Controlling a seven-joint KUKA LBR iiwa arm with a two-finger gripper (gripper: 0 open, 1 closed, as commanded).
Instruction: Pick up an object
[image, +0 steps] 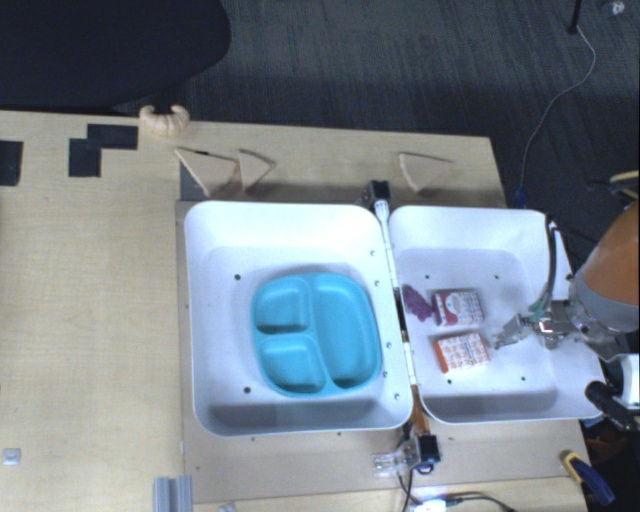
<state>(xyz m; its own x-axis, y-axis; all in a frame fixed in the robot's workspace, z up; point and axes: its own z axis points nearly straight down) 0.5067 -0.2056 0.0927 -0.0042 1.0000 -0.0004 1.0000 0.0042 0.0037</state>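
The right bin (470, 222) holds two small red-and-white packets. One packet (456, 306) lies near the bin's middle and the other (463, 351) lies just in front of it. A small purple object (415, 303) rests to the left of the upper packet, near the bin's left wall. My gripper (508, 335) reaches in from the right and hangs low over the right half of this bin. Its tip is just right of the lower packet, and I cannot tell if it touches it. Nothing is visibly held.
The left bin (205, 300) holds a blue divided plate (318, 333) in its middle. A ridge (392, 300) separates the two bins. A cable (549, 265) runs along the right bin's far right wall. The wooden bench (90, 330) extends to the left.
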